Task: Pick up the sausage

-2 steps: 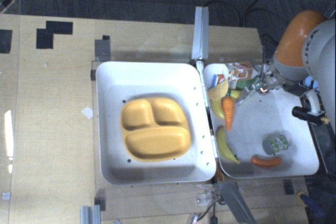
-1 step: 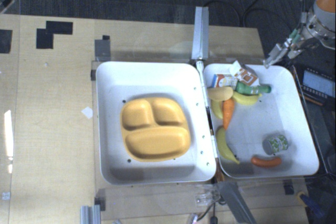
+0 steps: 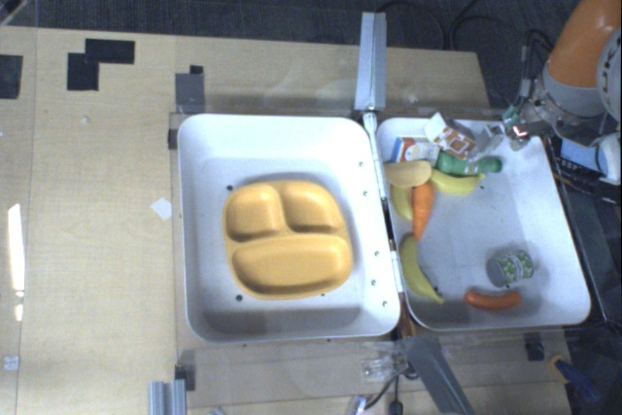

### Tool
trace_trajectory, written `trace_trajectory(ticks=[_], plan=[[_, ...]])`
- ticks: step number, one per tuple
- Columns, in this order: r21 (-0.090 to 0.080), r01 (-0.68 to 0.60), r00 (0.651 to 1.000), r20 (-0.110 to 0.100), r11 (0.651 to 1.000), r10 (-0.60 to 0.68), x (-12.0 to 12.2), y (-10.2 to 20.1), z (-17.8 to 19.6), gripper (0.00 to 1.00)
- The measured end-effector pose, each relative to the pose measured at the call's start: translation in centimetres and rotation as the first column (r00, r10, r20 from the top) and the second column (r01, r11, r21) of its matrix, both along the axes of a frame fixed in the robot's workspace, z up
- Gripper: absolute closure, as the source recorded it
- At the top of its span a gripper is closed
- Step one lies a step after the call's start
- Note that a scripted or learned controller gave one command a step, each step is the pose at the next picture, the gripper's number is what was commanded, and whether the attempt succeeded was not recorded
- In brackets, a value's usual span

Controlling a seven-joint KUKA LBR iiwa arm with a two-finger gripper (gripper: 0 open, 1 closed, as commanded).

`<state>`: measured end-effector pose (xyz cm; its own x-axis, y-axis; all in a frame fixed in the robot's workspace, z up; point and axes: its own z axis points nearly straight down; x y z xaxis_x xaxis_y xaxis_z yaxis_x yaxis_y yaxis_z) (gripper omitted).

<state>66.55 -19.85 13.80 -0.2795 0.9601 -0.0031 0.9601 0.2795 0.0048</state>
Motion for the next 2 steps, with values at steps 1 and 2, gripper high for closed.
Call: trace_trajectory(ticks=[1, 2], plan=[[0.002, 0.284, 0.959, 0.000, 0.959, -0.284, -5.9, -0.7, -0.3, 0.00], [-0.009, 0.380, 0.925, -0.028, 0.925, -0.380, -0.2, 0.9, -1.2, 0.00]])
